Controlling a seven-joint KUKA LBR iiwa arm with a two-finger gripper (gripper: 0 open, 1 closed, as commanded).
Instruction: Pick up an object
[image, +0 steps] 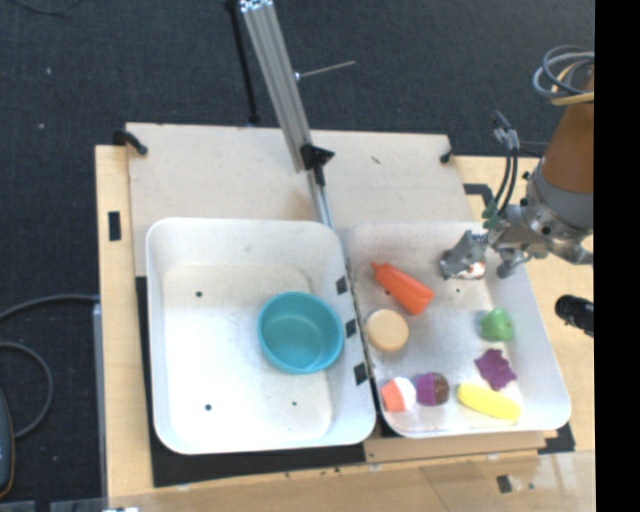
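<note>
Far left of the fingers, on the counter: the left bin, holding a blue bowl upright near its right wall. Closer in, well left of the fingers and further back: a slanted metal post ending near the seam between the bins. Just right of that seam, the right bin. Inside it, left of and slightly nearer than the fingers: an orange carrot-shaped piece lying at a slant, and just nearer than that a round tan piece. Along the near rim, well nearer than the fingers: a red and white piece touching a dark purple round piece, then a yellow banana-like piece with a purple cluster just behind it. Nearer than and slightly right of the fingers: a small green piece. Fingers themselves low over the back part of the right bin, a small whitish and red thing seen right at the tips; cannot tell whether spread or closed, nor whether anything is held. Right of the fingers: grey wrist and orange-banded arm reaching in
</note>
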